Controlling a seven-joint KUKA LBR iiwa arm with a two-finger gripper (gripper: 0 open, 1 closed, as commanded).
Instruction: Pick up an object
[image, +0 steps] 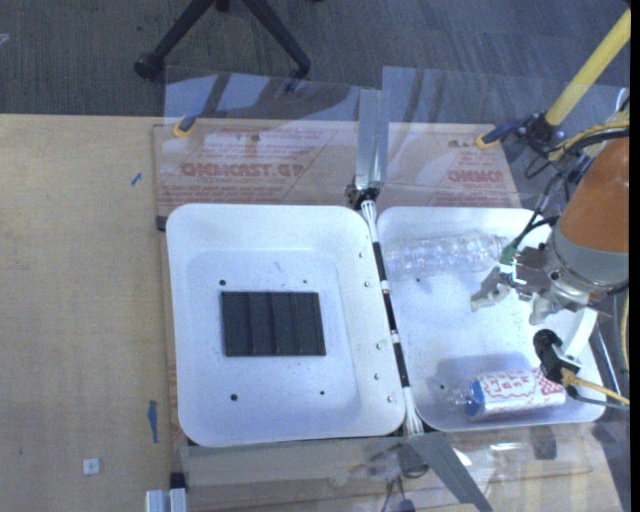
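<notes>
On the left, the left bin (190, 250) carries a dark ribbed block (273, 323) lying flat near its middle, well apart from all four walls, so there is open floor on every side of it for a descent from above. Past the divider where the two rims meet, the right bin (440, 330) holds the likelier targets: a clear plastic bottle (445, 254) lies on its side near the far wall, and a small tube with a red-and-white label (508, 391) lies on its side close to the near rim, which leaves little room on that side. The bare floor between the two looks like the easiest place to work. At the right, the pincer (497, 286) hangs over this bin, just beside the bottle's cap end, with nothing visibly held; how far open it stands I cannot tell. The desk (70, 300) spreads bare wood to the far left.
</notes>
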